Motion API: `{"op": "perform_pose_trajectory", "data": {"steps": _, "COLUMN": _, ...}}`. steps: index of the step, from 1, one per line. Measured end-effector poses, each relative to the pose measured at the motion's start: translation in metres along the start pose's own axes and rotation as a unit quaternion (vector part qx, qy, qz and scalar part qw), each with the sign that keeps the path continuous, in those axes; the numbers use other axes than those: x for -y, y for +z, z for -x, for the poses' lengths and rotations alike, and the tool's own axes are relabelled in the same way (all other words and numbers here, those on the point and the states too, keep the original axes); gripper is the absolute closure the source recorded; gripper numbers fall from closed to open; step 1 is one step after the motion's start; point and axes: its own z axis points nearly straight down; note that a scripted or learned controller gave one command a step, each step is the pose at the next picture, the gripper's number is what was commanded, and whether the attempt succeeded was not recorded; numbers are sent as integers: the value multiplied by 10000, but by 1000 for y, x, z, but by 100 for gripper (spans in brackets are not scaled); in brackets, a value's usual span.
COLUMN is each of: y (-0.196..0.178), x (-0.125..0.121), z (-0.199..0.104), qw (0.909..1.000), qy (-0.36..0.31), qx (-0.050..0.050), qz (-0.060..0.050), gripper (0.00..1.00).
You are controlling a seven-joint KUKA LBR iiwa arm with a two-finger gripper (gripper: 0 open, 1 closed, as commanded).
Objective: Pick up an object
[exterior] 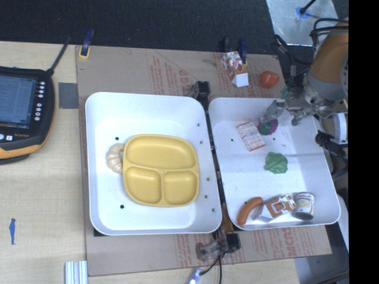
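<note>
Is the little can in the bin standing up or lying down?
Lying down. The can rests on its side in the right bin, its round end facing the camera, beside a small carton.

- This is a robotics lab, not a home: a wooden desk (35, 218) with a cardboard sheet (148, 70) clamped over it.
- Two white bins (98, 158) sit bolted side by side.
- An orange-edged teach pendant (23, 111) lies at the left, cabled.
- The grey-and-orange arm (328, 64) reaches in from the right.

A teach pendant (21, 114) lies at the tabletop's left edge. A small carton (235, 67) and a red tomato (269, 78) sit near the far edge, behind the right bin (308, 170).
</note>
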Motion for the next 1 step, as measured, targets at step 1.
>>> {"op": "perform_pose_trajectory", "data": {"steps": 1, "y": 34, "x": 3, "z": -28, "qw": 10000, "qy": -7, "qx": 15, "qz": 26, "gripper": 0}}
